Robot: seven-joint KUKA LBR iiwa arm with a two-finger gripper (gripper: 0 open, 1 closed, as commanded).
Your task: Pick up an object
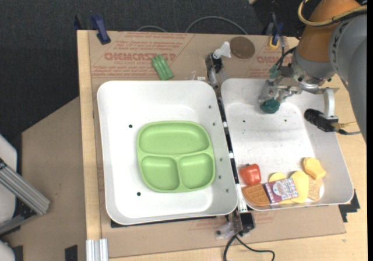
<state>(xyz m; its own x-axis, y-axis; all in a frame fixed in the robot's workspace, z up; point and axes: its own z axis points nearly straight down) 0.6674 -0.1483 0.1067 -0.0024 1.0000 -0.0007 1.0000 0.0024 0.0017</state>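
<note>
My claw (271, 100) hangs low over the far end of the right bin (274, 140). That is well off to the view's right of the green plate (175, 155) and farther back than it. Just under the tip sits a small teal lump (269, 106) on the white floor, touching the claw or very nearly so. From this slant I cannot tell how far open the claw stands, nor whether it has any hold on the lump.

The green plate is my marker. It has three hollows and lies flat in the middle of the left bin (116, 108), with nothing in it.

The rest of the things are heaped in the near corner of the right bin, to the plate's right and a little nearer the camera:

- a red piece (250, 173), closest to the plate
- an orange wafer (254, 194) just in front of the red piece
- a pink packet (282, 189) touching the wafer
- yellow pieces (309, 175) on the packet's far side

All of these are well apart from the teal lump.

Behind the plate, past the bin's rim, a green peg (162, 67) lies on the bench (140, 50). Farther right along that back strip sits a brown disc (242, 48), behind the plate and off toward my side.
</note>
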